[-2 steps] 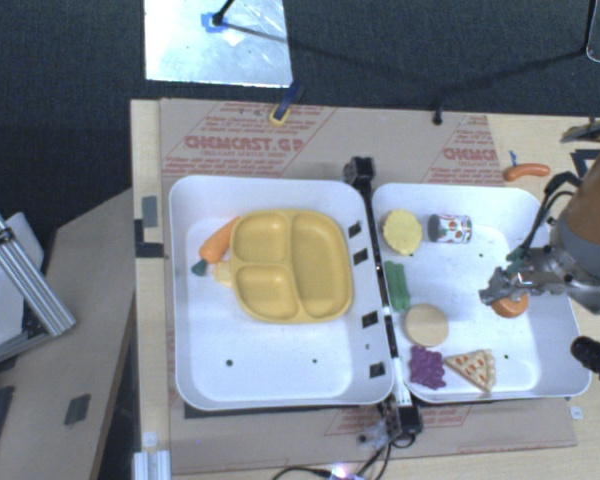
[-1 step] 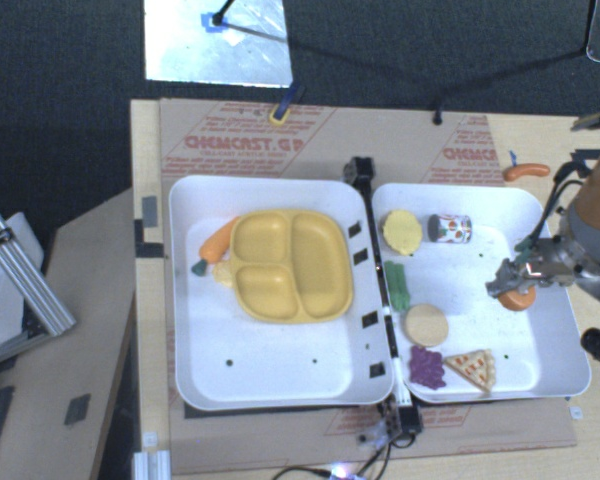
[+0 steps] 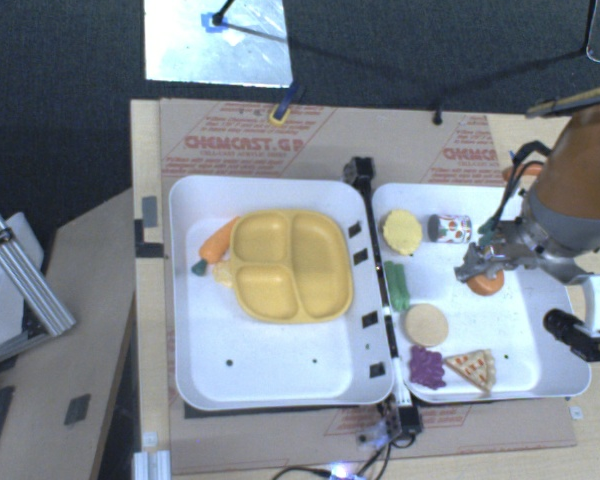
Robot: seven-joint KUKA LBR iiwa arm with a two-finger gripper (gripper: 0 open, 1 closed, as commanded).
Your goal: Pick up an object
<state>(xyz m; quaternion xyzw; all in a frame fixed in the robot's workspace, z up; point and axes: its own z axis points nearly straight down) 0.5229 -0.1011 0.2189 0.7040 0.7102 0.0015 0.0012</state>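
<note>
Evidently, the object most likely aimed at is the small orange-red piece (image 3: 487,283) lying in the right bin (image 3: 555,368), directly under the gripper (image 3: 477,267). It is judged to be a light, stiff plastic toy food, smooth and somewhat slippery, low and rounded, so a hold across its narrow width near the middle is advised; little fragility is expected.

In the camera view, the arm (image 3: 580,183) is seen reaching in from the right, its wrist bent down over the far-right part of the right bin. The gripper is placed just above or against the orange-red piece, which is partly covered by it. Whether the tool is spread or closed cannot be told, and no object can be seen held.

Other candidates are laid in the same bin: a yellow round piece (image 3: 402,230) and a small can (image 3: 448,228) at the far side, a green piece (image 3: 397,286) by the left wall, a tan disc (image 3: 426,324), purple grapes (image 3: 427,367) and a pizza slice (image 3: 471,367) near. In the left bin (image 3: 280,383) a yellow divided plate (image 3: 285,265) is set, with a carrot (image 3: 216,242) just beside it.
</note>
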